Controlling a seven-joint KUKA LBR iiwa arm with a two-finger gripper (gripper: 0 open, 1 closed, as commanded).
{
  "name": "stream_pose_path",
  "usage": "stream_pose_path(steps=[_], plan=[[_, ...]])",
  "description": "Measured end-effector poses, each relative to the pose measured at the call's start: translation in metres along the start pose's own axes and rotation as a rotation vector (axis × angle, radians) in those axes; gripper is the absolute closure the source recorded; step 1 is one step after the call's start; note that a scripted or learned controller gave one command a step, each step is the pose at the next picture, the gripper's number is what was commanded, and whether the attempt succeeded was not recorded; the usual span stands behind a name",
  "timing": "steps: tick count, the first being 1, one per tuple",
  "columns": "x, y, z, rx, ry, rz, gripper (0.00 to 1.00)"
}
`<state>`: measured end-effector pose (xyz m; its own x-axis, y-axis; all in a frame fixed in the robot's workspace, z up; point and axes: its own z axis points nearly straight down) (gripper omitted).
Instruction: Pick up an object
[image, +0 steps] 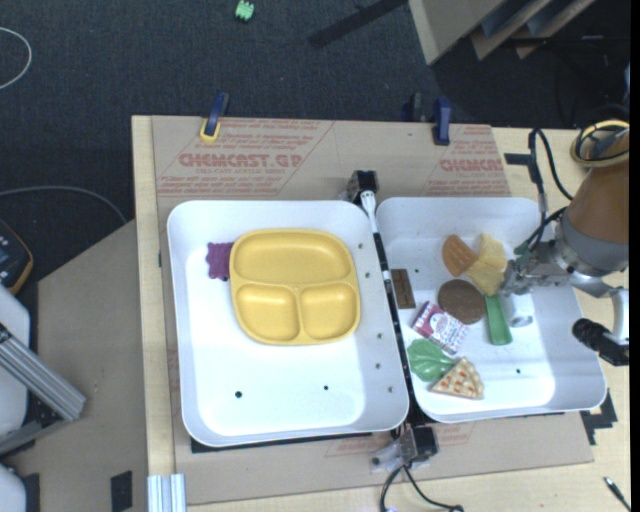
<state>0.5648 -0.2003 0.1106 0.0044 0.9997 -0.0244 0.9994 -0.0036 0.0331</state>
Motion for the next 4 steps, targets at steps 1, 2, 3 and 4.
stream_pose_path(steps=[1,2,3,4], plan=[[-0.004,0.001,-0.063,0.028,0.022,-0.004,1.00],[-0.006,0.004,-0.116,0.028,0.022,-0.005,1.00],[0.045,0.032,-0.121,0.028,0.023,-0.009,1.00],[0.100,0.049,-0.110,0.032,0.025,-0.010,1.00]])
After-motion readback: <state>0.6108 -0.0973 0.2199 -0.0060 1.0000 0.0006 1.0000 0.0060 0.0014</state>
